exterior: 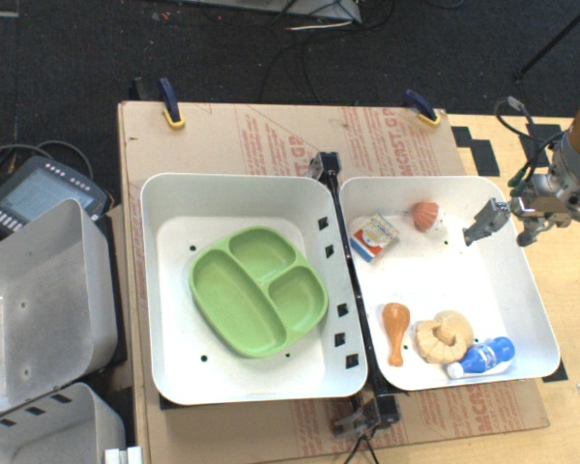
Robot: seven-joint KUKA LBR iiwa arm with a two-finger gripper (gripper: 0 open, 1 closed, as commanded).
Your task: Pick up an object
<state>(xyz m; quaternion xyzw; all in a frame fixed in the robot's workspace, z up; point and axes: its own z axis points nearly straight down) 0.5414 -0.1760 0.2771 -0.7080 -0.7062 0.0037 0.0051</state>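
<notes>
Camera view: gripper (pixel 510 222) hovers at the right bin's (pixel 522 259) upper right rim, fingers apart, clamped on nothing. Landmark: right bin. Inside it, small carton (pixel 374 236) upper left, peach ball (pixel 424 215) beside it; orange drumstick (pixel 396 331), croissant (pixel 444 335), blue bottle (pixel 483 357) along the lower edge. Green divided tray (pixel 258 290) sits in the left bin (pixel 164 356).

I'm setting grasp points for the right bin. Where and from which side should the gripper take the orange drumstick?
Grip the drumstick across its narrow shaft, below the rounded head, coming straight down from above. It lies flat and nearly lengthwise toward the bin's front, so the fingers should close from its left and right. The left side is open floor; the bread roll sits close on the right, so keep the opening modest.
</notes>
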